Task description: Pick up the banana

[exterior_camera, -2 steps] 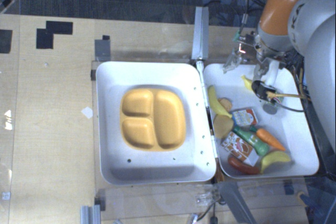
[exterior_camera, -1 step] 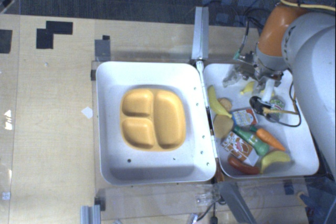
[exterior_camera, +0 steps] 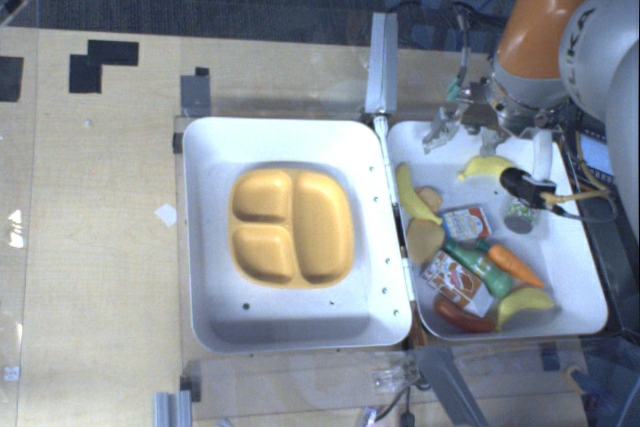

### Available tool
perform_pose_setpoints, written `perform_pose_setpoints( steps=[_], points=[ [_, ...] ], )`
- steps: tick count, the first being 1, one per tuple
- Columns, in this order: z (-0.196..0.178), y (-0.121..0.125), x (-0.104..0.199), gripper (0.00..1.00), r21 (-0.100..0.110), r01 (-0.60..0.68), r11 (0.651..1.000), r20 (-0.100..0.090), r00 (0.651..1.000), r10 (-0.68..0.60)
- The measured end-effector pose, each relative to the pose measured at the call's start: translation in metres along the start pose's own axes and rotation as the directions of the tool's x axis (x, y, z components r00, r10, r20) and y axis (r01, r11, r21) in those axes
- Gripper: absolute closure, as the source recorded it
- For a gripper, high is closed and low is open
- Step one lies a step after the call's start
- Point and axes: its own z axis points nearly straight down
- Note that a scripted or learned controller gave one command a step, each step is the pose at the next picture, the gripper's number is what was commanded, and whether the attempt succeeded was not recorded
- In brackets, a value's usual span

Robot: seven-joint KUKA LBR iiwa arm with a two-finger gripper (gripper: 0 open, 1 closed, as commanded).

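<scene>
Fingers (exterior_camera: pixel 465 125) of the gripper stand apart with nothing between them, above the far end of the right bin (exterior_camera: pixel 596 315). Nearest the camera in that bin lie a carrot (exterior_camera: pixel 518 265), a green bottle (exterior_camera: pixel 478 258) and a printed carton (exterior_camera: pixel 457 281), crowded together. Farther back the banana (exterior_camera: pixel 487 167) lies on the bin floor, just beside the fingers and free of them. A second banana (exterior_camera: pixel 410 195) runs along the left wall. The left bin (exterior_camera: pixel 200 215) on the worktop (exterior_camera: pixel 100 245) holds a yellow divided tray (exterior_camera: pixel 292 225).
</scene>
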Motion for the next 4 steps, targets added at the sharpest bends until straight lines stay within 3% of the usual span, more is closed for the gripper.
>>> perform_pose_setpoints(
  steps=[1,2,3,4],
  points=[
    [0.076,-0.020,-0.056,0.00,0.006,-0.040,0.999,0.001,0.999,0.040],
    [0.100,0.012,-0.092,0.00,0.001,-0.005,1.000,0.001,1.000,0.005],
    [0.095,0.018,-0.104,0.00,0.031,0.106,0.994,-0.018,0.994,-0.105],
    [0.081,0.023,-0.105,1.00,0.008,0.110,0.994,-0.005,0.994,-0.110]
  ],
)
